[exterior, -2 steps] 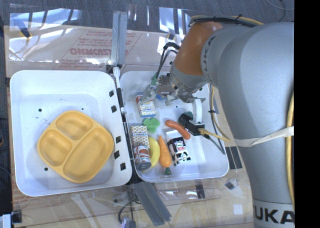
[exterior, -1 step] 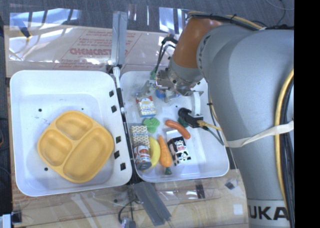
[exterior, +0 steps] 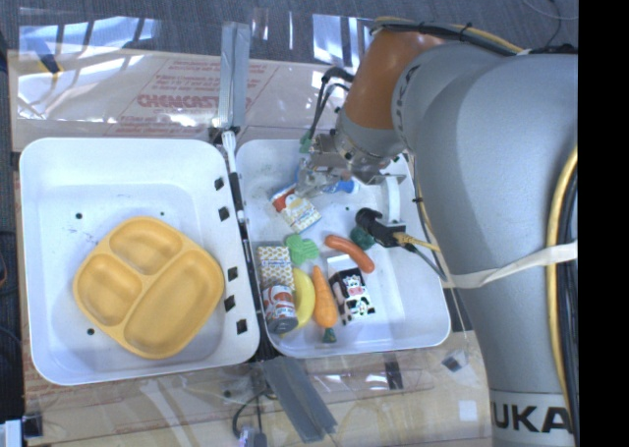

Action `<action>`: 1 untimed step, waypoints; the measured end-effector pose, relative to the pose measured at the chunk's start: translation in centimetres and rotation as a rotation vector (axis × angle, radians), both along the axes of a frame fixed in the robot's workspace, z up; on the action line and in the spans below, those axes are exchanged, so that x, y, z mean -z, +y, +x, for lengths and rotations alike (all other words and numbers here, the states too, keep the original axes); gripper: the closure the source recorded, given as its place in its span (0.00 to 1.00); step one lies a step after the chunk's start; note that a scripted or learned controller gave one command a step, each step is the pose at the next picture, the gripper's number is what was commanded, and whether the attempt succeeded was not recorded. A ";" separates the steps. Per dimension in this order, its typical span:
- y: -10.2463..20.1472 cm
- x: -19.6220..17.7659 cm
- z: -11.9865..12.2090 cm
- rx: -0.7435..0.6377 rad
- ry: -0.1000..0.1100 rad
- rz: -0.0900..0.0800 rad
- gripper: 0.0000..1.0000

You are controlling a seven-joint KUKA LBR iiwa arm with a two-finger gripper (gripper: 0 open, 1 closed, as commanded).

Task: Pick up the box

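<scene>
Camera view: the gripper [exterior: 316, 172] hangs low at about twelve o'clock in the right bin [exterior: 418, 322], just above a small orange-and-white packet [exterior: 297, 207]. Whether it is open or closed cannot be told from this slant.

The box [exterior: 349, 295], black and white with a cow pattern, lies well apart at about five o'clock in the same bin, between a carrot [exterior: 324, 303] and a sausage [exterior: 351, 252]. A good pick probably means shifting toward five o'clock, centring over the box, and descending clear of both neighbours. A yellow divided tray [exterior: 147, 286] sits in the left bin [exterior: 39, 239].
</scene>
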State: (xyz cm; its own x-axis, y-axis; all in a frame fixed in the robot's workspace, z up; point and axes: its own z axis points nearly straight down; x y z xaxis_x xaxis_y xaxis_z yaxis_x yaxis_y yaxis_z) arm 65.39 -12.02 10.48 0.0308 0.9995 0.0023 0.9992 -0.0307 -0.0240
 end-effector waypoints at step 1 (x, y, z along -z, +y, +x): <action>0.1 0.0 0.0 -0.001 0.000 0.001 0.00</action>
